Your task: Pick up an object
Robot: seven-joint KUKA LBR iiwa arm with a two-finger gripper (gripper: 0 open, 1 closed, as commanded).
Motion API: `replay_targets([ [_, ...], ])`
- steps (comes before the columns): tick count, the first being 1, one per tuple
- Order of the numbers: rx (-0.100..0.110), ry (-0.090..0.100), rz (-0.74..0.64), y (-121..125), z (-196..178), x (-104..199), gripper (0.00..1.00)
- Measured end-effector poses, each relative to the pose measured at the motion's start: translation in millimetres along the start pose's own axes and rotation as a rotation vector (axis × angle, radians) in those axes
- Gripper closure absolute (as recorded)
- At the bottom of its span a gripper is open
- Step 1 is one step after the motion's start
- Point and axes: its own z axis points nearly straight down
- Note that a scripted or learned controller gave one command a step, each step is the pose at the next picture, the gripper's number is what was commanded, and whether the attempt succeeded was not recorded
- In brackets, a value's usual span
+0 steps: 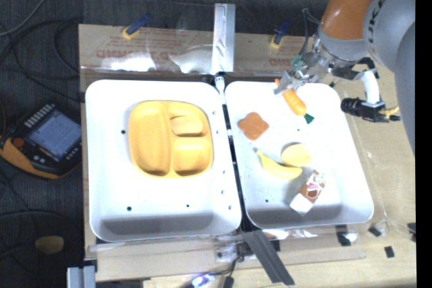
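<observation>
At 1 o'clock in the right bin [351, 165], the end effector [291, 83] sits above the carrot [295, 103]; whether it grasps cannot be told. The lift should go straight up, clear of the bin's near rim. Open floor lies at 6 o'clock, before the cookie [253, 125] and banana [278, 167].

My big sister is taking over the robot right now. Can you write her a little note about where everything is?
Claw: over the right bin's far edge, right at the carrot; a grip can't be confirmed.
Right bin: carrot, brown toast, banana, pale slice, small carton.
Left bin: yellow tray.
Done: nothing clearly lifted.
Left: grip one object and raise it.
</observation>
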Motion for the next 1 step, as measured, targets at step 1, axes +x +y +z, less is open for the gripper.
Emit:
replay_targets([
  [1, 0.000, 0.001, 0.093, -59.3, -83.7, 11.6, 1.00],
])
